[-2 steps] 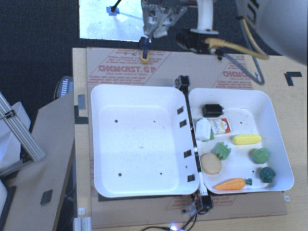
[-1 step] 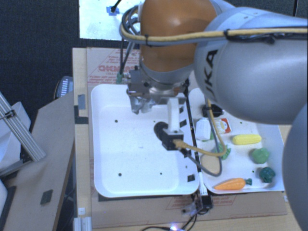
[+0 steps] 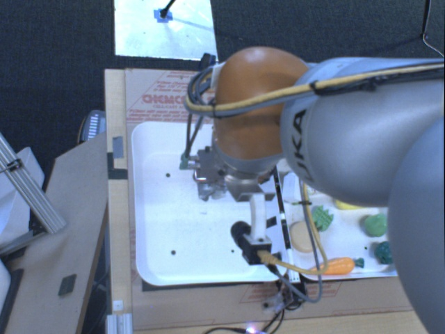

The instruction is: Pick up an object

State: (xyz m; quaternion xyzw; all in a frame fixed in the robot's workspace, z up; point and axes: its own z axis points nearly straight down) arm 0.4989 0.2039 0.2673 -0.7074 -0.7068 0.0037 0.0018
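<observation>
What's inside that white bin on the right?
In the right bin lie an orange carrot, green toys, something yellow and a tan disc. The grey arm covers the rest.

My arm [image 3: 361, 138] is smooth grey with black lettering, an orange dome-shaped band [image 3: 254, 103] above the wrist, and a yellow cable [image 3: 278, 96] draped across it.

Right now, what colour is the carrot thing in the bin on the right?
Orange, with a little green end. The carrot shows near the front edge of the right bin in the camera view.
</observation>
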